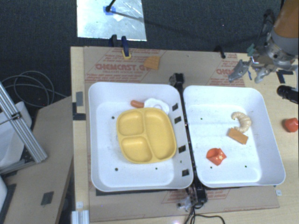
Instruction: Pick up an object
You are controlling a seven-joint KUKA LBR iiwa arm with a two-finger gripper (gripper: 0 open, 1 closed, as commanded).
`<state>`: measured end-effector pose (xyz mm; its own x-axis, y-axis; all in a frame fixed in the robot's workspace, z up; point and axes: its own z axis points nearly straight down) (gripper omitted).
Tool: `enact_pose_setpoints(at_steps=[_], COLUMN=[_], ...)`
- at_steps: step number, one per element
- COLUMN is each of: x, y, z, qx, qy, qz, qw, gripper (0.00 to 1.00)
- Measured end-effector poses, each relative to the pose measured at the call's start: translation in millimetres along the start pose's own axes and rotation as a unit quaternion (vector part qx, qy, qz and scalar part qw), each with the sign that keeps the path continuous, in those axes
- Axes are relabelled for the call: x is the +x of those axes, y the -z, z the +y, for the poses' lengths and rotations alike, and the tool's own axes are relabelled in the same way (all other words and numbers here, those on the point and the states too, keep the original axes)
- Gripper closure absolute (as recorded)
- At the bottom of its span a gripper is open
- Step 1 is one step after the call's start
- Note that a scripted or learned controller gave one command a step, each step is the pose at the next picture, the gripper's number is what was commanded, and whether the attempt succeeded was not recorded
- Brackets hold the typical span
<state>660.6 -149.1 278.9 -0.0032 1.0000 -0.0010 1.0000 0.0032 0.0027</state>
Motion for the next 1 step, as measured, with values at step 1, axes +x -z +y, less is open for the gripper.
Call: enact_pose_setpoints(at_steps=[1], x=[-37.5], y=[-179.5], z=[-42.4], qx=[-0.001], qy=[0.001], qz=[0.001], qw=[1.0000], gripper=[0.00])
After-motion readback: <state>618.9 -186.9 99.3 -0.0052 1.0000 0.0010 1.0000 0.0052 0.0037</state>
